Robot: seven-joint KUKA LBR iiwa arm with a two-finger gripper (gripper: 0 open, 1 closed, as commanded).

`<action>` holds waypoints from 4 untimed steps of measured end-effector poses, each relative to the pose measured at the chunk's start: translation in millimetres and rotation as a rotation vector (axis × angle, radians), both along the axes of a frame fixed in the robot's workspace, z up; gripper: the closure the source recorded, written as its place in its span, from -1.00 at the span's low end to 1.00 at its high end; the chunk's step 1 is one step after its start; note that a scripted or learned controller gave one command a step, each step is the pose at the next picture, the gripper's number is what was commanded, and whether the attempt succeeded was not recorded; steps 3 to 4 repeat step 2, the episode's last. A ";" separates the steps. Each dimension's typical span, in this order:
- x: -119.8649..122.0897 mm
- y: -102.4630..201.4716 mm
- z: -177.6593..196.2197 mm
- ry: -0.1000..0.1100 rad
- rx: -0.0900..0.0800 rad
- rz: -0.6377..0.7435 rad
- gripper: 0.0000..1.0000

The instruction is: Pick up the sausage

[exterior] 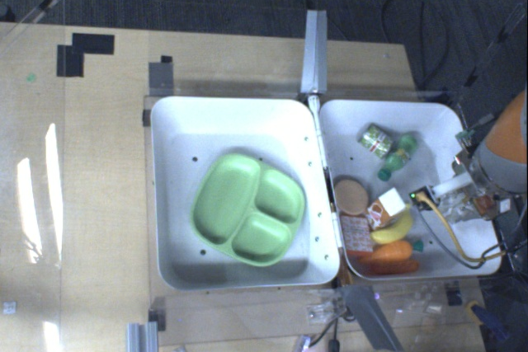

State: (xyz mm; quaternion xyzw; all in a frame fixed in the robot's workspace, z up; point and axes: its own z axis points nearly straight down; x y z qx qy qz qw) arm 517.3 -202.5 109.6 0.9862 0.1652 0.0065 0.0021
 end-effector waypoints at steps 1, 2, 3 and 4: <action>90.0 -2.0 56.5 0.010 -0.002 0.257 1.00; 89.9 -1.8 56.1 0.011 -0.001 0.258 -1.00; 89.9 -1.8 56.1 0.011 -0.001 0.258 -1.00; 89.9 -1.8 56.1 0.011 -0.001 0.258 -1.00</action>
